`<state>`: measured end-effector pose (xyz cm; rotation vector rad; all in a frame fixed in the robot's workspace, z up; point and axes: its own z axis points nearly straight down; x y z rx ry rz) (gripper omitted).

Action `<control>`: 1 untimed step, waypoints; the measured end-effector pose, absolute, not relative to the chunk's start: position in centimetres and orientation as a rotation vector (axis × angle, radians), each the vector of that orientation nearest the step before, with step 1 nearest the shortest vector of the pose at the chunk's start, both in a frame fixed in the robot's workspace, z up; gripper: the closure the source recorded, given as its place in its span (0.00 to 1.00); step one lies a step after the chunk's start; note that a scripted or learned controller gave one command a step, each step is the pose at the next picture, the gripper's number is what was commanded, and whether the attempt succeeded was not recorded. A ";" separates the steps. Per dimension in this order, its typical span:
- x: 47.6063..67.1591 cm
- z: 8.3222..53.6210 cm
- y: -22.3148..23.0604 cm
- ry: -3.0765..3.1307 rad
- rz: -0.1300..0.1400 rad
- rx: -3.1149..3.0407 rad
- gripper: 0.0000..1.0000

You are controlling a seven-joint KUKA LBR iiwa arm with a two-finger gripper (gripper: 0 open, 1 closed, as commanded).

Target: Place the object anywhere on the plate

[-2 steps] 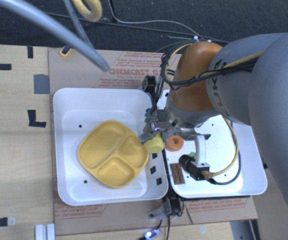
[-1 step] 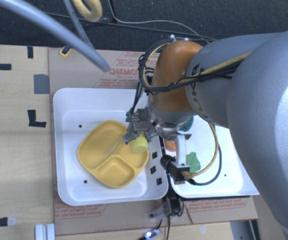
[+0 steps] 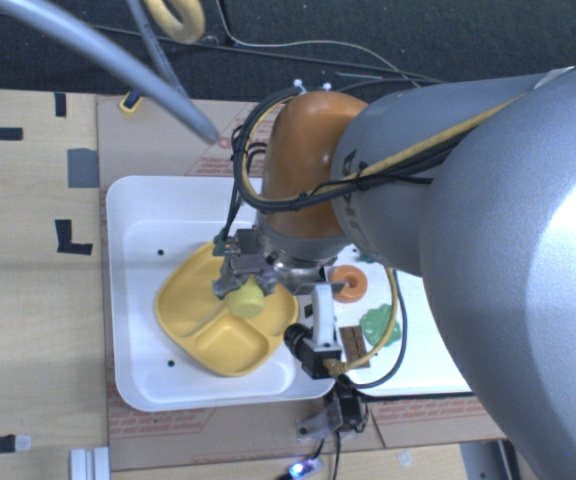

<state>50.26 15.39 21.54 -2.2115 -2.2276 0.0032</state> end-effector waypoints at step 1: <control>50.3 21.5 15.1 -2.224 0.004 -2.216 0.00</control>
